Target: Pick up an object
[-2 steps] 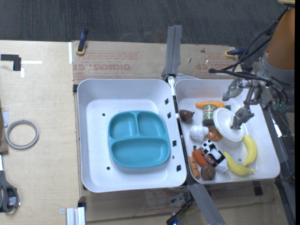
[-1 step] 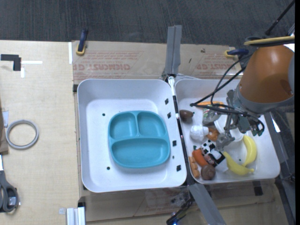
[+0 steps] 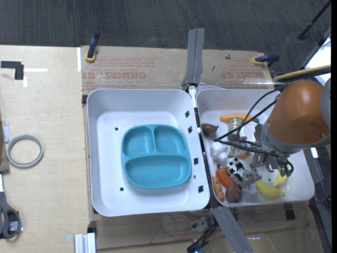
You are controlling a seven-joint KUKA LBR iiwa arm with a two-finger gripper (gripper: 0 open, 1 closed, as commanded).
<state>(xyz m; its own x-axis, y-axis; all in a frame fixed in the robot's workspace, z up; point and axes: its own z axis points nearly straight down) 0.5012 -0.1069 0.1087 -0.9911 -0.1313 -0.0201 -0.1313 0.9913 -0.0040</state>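
- Gripper [image 3: 251, 177] low in the right bin [image 3: 300, 194]; whether it holds anything, I cannot tell.
- Banana [image 3: 274, 187], brown ball [image 3: 233, 193], orange piece [image 3: 224, 177] crowd it.
- Blue divided plate [image 3: 156, 156] lies in the left bin [image 3: 100, 141].

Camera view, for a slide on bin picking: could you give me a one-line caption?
Arm's end effector lowered over toy food in the right bin; blue divided plate in the left bin.
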